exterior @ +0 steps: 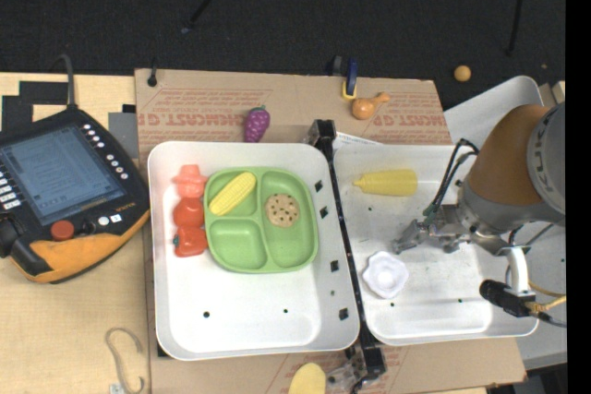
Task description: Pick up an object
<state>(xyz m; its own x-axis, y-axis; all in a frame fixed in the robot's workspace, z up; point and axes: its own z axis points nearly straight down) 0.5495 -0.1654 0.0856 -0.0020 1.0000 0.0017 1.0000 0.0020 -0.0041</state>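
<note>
White plastic forms both bins, and the pincer [427, 235] is low inside the right bin [462, 314], reaching in from the right on the grey arm [517, 185] with its orange band; whether it is apart or together I cannot tell, and nothing is seen between its tips. Just below and left of the pincer lies a white cup [385, 276] on the bin floor, close to it but apart. Above and a little left of the pincer lies a yellow bottle [386, 184] on its side, near the bin's far wall. Well left of the pincer, in the left bin [240, 318], a green tray [242, 246] carries a corn cob [230, 192] and a cookie [282, 210], with a red toy [188, 215] touching the tray's left edge. Farther left still, a pendant [60, 185] rests on the table [55, 328].
</note>
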